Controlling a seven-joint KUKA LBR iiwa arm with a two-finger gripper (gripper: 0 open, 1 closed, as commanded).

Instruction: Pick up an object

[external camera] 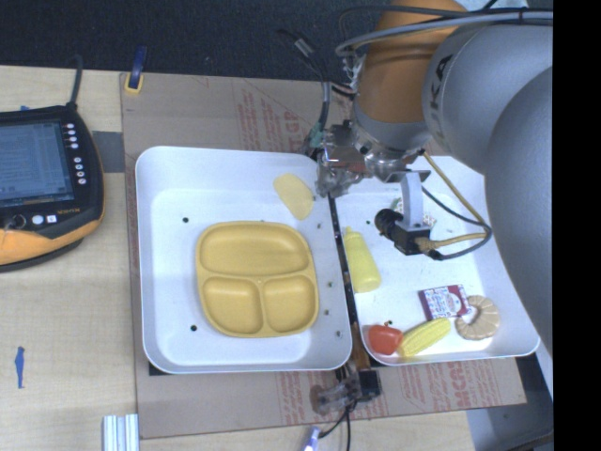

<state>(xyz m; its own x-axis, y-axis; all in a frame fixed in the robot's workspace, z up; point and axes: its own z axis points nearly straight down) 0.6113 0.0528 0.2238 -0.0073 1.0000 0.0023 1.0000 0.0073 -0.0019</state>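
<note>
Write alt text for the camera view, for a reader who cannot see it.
A grey robot arm reaches from the right over two white bins. The left bin holds a yellow divided tray and a pale yellow piece; the right bin holds a yellow bottle, toy corn and small items.

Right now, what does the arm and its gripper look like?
The arm is bulky and rounded, with grey shells and an orange band above the wrist. A metal wrist piece carries the gripper. Thin black and yellowish cables loop beside it.
</note>
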